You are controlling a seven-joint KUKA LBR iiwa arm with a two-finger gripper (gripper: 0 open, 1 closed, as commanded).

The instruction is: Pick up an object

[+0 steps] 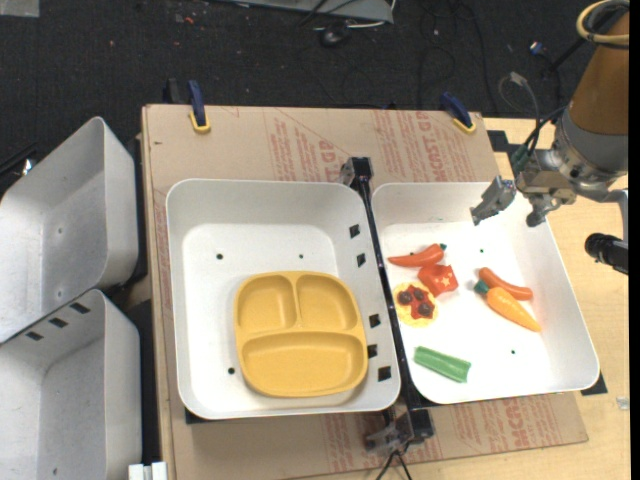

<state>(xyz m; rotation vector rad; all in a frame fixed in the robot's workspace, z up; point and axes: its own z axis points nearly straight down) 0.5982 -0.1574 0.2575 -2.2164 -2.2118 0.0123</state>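
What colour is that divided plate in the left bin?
The plastic three-compartment plate is yellow, seen clearly in the overhead camera view.

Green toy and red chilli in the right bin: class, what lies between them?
In the camera view, between the green toy and the red chilli lie a red block and a yellow piece with dark berries.

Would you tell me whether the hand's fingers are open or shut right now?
Open: the hand hovers at the right bin's far edge, its two fingers spread apart with nothing between them.
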